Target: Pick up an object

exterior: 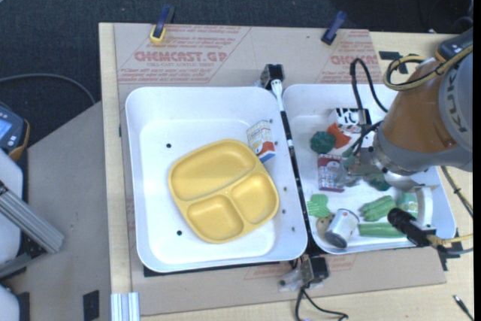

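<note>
Altogether two white bins (143,162), one yellow tray (223,190), tool (359,165) grip state indiscernible.

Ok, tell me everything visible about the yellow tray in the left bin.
The yellow tray looks like matte plastic, with rounded corners and three compartments: one long, two smaller. It lies flat, open side up and turned at an angle, on the floor of the left bin. A small printed packet sits at its upper right edge.

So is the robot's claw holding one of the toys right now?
It cannot be told. The gripper is low in the right-hand shallow white bin among small objects, beside a pink-and-clear packet, but no grip shows.
</note>
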You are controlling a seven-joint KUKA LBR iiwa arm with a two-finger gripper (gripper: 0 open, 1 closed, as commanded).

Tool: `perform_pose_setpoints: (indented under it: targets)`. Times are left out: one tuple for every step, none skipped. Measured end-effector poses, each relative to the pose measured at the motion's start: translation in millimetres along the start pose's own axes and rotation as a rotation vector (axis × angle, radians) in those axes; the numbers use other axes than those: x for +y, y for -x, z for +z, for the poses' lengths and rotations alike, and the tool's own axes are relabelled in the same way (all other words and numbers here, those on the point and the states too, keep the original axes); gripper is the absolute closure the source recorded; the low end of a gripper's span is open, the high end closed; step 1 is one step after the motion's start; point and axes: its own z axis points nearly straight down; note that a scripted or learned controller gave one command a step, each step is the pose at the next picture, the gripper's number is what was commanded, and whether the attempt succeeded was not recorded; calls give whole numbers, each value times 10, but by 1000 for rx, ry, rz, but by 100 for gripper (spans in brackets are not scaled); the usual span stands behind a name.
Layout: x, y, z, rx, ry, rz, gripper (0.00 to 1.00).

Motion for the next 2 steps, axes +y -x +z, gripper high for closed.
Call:
perform_pose_setpoints:
  targets:
    - [2,-105,-545,-5,-5,-3,100]
    - [-52,-56,-1136,-5,-6,-2,100]
